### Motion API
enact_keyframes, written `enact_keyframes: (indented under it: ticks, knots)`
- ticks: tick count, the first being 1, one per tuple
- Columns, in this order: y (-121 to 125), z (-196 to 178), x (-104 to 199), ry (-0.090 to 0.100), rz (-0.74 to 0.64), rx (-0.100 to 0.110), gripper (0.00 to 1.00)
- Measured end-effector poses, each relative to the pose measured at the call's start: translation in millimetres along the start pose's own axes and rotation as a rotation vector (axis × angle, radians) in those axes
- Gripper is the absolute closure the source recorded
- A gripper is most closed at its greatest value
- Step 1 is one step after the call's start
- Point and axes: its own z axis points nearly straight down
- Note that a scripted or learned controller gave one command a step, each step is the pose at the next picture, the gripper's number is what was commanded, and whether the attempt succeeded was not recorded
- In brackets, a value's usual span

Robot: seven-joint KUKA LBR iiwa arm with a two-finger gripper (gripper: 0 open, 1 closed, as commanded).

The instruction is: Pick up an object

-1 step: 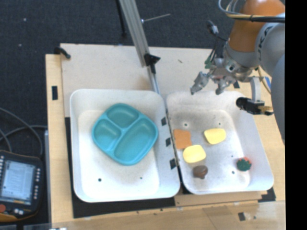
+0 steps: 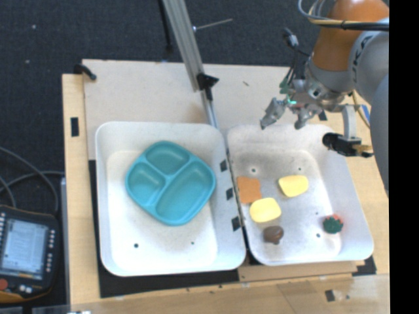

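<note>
Here the gripper (image 2: 287, 118) hangs above the far edge of the right bin (image 2: 347, 175), and its fingers (image 2: 270, 119) are spread apart with nothing between them. In this bin lie five small things: an orange square (image 2: 249, 189) near the left wall, a pale yellow piece (image 2: 293, 186) to its right, a second yellow piece (image 2: 265, 210) just nearer, a brown lump (image 2: 273, 234) touching the near side of that one, and a green-and-red toy (image 2: 333, 224) well apart at the right. All of them are nearer than the gripper. The left bin (image 2: 111, 241) holds a blue divided plate (image 2: 171, 182). Both bins rest side by side on the desk (image 2: 131, 90).
</note>
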Motion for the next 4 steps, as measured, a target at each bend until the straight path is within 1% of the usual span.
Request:
enact_keyframes:
  ticks: [1,2,3,4]
  knots:
    - [3,61,-6,-0.001,0.003,0.004,0.00]
    - [1,123,-2,0.000,0.001,0.006,0.00]
    - [1,123,-3,-0.001,0.002,0.001,0.00]
    - [2,111,-4,-0.003,0.001,-0.002,1.00]
